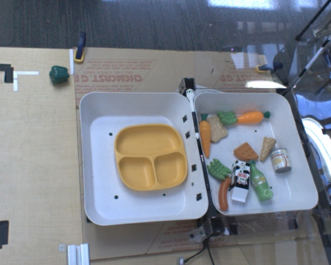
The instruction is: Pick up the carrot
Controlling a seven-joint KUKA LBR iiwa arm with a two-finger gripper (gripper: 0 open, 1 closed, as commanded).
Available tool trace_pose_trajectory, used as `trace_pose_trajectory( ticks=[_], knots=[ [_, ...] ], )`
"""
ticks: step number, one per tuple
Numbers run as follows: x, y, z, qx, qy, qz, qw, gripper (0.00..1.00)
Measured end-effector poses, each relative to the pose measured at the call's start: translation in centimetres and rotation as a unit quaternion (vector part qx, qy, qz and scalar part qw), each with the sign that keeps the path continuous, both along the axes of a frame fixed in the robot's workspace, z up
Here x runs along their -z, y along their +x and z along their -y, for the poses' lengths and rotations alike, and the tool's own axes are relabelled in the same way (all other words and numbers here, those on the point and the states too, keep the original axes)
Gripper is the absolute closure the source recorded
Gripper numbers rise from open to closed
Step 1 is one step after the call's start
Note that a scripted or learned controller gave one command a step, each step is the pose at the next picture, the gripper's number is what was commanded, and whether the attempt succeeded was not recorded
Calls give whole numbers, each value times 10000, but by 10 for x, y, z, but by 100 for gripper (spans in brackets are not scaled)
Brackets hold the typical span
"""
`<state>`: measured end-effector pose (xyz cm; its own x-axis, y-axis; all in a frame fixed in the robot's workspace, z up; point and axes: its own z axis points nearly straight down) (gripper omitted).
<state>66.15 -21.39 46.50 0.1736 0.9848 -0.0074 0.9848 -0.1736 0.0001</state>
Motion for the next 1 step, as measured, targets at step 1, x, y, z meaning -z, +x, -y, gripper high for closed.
trace_pose_trajectory(
  ticks=[1],
  knots=[
    [-8,2,0,-30,-21,8,10000,100]
  ],
)
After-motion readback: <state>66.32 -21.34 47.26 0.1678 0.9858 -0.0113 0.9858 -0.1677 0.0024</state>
